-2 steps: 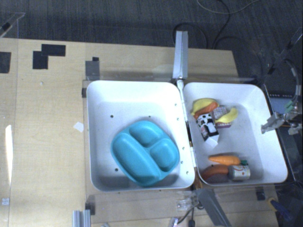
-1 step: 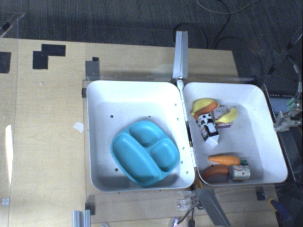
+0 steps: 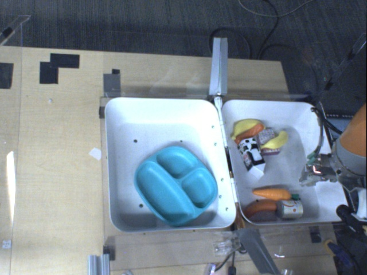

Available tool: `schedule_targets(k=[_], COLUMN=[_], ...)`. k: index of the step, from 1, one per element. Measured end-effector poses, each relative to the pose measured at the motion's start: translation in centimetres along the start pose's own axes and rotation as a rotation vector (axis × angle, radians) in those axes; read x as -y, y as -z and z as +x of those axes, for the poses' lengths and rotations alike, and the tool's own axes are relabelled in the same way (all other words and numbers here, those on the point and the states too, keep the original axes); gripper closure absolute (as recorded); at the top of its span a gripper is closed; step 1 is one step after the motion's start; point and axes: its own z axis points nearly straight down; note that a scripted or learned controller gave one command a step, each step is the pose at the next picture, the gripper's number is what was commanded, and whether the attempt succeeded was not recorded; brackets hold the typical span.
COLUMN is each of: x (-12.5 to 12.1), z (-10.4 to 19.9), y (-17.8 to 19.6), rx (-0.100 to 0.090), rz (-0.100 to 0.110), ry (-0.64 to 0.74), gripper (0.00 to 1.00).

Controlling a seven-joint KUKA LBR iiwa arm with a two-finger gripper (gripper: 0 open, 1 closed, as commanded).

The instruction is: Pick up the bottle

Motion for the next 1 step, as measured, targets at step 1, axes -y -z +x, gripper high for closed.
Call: schedule_targets(k=[1], x=[-9.26], z=[4.71], y=[10.21], rx=[0.002], rz=[-0.008], ry=[0.074], gripper=[1.00])
